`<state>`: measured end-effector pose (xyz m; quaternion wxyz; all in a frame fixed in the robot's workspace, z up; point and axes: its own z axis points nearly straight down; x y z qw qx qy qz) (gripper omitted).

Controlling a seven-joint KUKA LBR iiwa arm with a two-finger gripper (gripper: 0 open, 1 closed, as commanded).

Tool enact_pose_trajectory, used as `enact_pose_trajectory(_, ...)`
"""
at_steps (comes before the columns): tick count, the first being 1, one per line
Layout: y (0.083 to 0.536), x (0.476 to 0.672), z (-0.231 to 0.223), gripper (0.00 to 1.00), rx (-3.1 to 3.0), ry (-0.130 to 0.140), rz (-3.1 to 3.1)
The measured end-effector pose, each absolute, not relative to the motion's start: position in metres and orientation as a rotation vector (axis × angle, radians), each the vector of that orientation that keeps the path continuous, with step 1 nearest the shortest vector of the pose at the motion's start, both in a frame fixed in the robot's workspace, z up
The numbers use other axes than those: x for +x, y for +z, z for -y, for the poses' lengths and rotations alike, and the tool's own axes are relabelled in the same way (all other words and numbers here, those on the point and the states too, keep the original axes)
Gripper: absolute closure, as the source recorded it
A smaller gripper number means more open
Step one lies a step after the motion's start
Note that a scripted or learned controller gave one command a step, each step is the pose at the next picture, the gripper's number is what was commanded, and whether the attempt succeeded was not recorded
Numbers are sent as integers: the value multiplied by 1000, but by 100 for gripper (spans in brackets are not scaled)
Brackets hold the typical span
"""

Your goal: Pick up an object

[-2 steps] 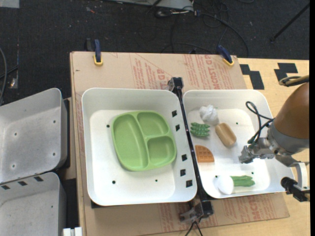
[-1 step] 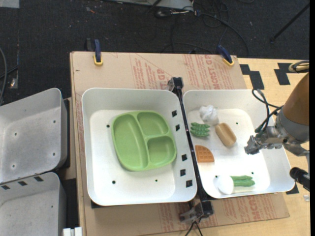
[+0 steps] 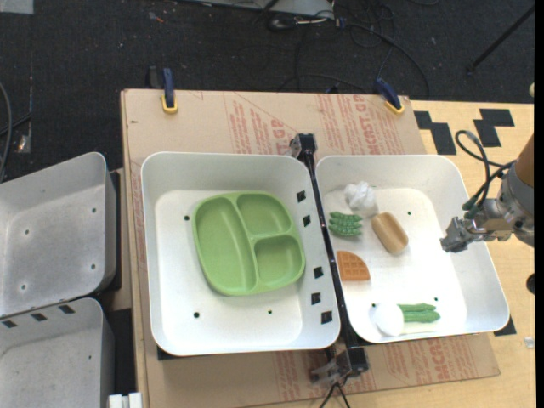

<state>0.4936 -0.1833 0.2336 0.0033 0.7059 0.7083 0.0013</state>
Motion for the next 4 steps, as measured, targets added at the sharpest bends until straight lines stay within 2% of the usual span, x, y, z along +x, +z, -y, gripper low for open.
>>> enact_pose_trajectory(1,255,495,183,100,2215,2,-2222)
enact_pose_trajectory(2,254,512,142,100,2213,3,-2228)
enact_pose_trajectory(3,245,538,104,100,2213,2,-2229)
enact_pose_trajectory(4,245,553,58,100,2213,3,-2229)
